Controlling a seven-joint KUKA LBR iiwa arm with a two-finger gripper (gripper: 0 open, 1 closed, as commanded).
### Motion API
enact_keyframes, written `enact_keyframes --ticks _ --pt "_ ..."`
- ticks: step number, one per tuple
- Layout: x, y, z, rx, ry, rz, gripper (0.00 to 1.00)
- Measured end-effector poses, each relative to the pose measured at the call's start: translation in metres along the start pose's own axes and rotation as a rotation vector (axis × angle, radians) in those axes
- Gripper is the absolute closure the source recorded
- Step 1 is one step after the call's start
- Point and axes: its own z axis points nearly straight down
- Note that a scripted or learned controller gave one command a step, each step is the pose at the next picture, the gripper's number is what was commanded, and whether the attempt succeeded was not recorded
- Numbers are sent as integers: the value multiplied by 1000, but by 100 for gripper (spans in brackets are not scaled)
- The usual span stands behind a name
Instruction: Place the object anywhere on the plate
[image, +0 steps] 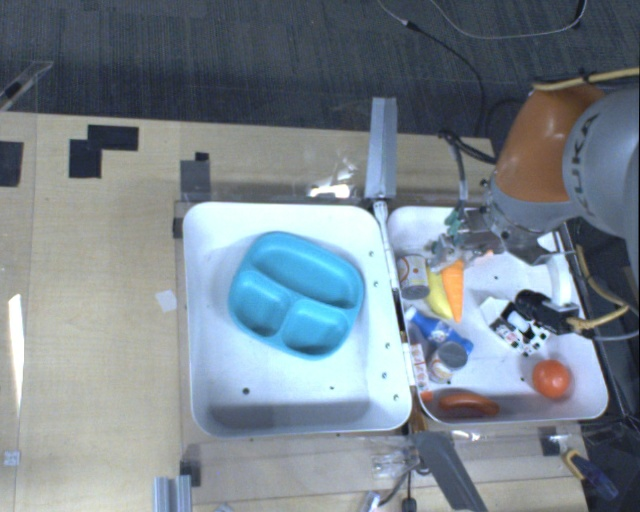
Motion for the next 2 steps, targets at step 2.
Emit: enact_keyframes --ticks 2 --pt "136 51 2 3 0 -203 100"
